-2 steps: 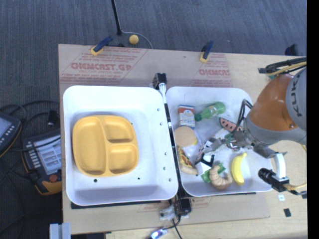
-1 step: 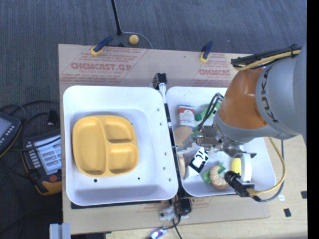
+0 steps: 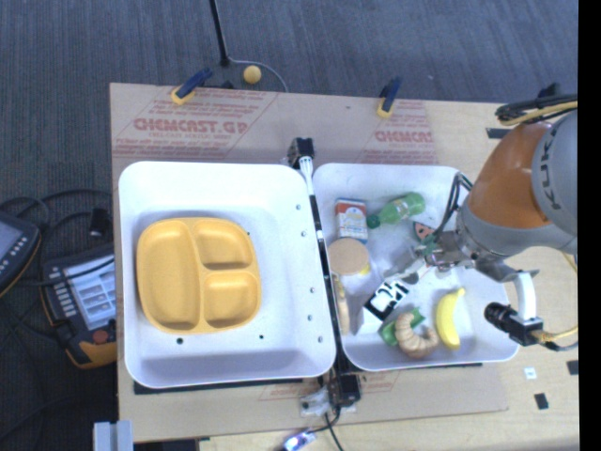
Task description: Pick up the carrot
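Now | 2 bins (image 3: 141, 346) | 1 yellow tray (image 3: 197, 272) | 1 banana (image 3: 450, 318) | 1 green bottle (image 3: 396, 209) | pincer (image 3: 434, 256) state: can't tell

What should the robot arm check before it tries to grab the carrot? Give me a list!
1. Gripper is above the right white bin, where the food toys lie: ok.
2. Carrot found: cannot tell. A small orange-red bit beside the gripper may be it.
3. Room around the gripper: not ok. The black-and-white box and the yellow banana lie close by.
4. Yellow divided tray sits in the left white bin, out of the way: ok.
5. Carrot lifted: not ok, not yet done.
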`<state>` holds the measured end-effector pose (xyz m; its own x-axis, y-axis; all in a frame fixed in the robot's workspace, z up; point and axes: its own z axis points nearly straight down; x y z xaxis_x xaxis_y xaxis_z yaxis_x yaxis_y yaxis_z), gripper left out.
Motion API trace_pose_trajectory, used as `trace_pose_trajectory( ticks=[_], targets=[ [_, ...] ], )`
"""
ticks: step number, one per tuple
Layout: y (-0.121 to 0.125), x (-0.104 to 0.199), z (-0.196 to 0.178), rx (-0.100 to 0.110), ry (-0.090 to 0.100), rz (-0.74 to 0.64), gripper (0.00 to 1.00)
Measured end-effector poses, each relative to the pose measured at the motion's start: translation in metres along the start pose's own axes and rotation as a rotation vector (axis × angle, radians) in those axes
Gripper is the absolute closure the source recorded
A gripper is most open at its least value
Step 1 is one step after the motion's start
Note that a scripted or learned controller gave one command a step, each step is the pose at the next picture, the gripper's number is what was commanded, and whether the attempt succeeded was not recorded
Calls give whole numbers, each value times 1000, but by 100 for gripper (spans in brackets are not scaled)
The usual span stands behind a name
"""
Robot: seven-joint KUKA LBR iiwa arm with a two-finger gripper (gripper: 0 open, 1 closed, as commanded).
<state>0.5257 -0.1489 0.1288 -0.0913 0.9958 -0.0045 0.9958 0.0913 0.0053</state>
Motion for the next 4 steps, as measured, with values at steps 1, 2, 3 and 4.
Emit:
trace_pose_trajectory(
  ticks=[1,2,3,4],
  targets=[
    [35,41,39,-2,-1,-135,0],
    [31,-11,-34,4,3,-263,0],
    [0,48,0,7,5,-70,0],
    [60,46,39,0,5,-47,0]
  ],
)
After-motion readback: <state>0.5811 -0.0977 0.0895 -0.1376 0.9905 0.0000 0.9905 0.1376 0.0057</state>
